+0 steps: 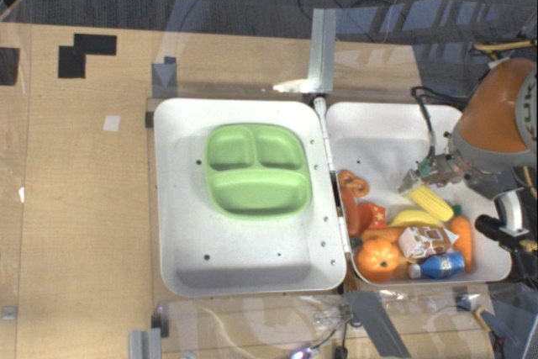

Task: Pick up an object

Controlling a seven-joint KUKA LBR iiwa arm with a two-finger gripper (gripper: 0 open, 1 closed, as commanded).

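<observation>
Meanwhile the gripper [430,171] hovers in the right bin [378,130] just above the corn cob [429,201]; whether it grasps anything cannot be told. Toy food crowds the bin's near end.

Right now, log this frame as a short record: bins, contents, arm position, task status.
left bin: holds a green divided plate
right bin: toy food heaped at its near end: orange, corn, banana, carrot, small carton, blue bottle, pretzel
arm: over the right bin's right side, gripper just above the corn
task status: nothing seen lifted yet
</observation>
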